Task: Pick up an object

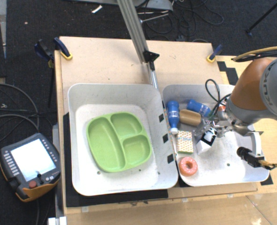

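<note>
Objects for picking lie clustered in the left half of the right shallow white bin [251, 170]: a blue plastic bottle with a white cap [173, 115] lying lengthwise along the bin's left wall, a tan cylinder [190, 117] touching its side, a second blue item [199, 108] just behind that, a small square packet with a speckled yellowish face [185, 142] below the bottle, and a pink ring-shaped doughnut toy [188, 166] near the bin's front-left corner. The packet's top strip seems to carry print, but it is too small to read.

The gripper [208, 136] hangs over the middle of this bin, just right of the packet and below the tan cylinder. Whether it is open or closed, I cannot tell from this angle; nothing is visibly gripped. The grey arm with its orange band [251, 90] reaches in from the right.

Open floor shows in the right and front parts of that bin. The left white bin [77, 125] holds a green three-compartment plastic tray [119, 141], with bare rim all around it. Both bins sit on a wooden bench [101, 60].
</note>
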`<state>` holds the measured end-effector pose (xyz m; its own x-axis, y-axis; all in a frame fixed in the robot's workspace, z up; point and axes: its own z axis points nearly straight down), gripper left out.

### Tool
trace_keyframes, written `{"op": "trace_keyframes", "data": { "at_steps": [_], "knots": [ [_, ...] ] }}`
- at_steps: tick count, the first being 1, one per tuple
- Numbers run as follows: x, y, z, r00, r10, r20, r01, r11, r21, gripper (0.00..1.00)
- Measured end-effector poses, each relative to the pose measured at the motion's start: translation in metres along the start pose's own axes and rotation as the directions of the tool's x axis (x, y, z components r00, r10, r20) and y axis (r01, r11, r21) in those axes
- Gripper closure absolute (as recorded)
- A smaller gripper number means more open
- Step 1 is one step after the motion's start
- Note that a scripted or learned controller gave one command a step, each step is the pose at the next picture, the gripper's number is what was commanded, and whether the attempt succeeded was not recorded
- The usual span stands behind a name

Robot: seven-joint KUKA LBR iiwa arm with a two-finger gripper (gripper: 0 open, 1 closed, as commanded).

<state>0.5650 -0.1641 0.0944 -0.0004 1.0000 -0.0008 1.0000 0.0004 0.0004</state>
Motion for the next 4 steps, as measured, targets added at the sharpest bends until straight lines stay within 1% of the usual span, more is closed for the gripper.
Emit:
{"op": "trace_keyframes", "data": {
  "at_steps": [1,2,3,4],
  "knots": [
    [0.0,0.0,-0.011,1.0,0.0,0.0,0.0,1.0,-0.001,1.0],
    [0.0,-0.004,-0.055,1.0,0.0,0.001,0.0,1.0,-0.004,1.0],
    [-0.003,0.001,-0.118,1.0,-0.002,0.002,0.002,1.0,-0.007,1.0],
    [-0.003,0.002,-0.154,1.0,-0.003,0.001,0.003,1.0,-0.005,1.0]
  ]
}}
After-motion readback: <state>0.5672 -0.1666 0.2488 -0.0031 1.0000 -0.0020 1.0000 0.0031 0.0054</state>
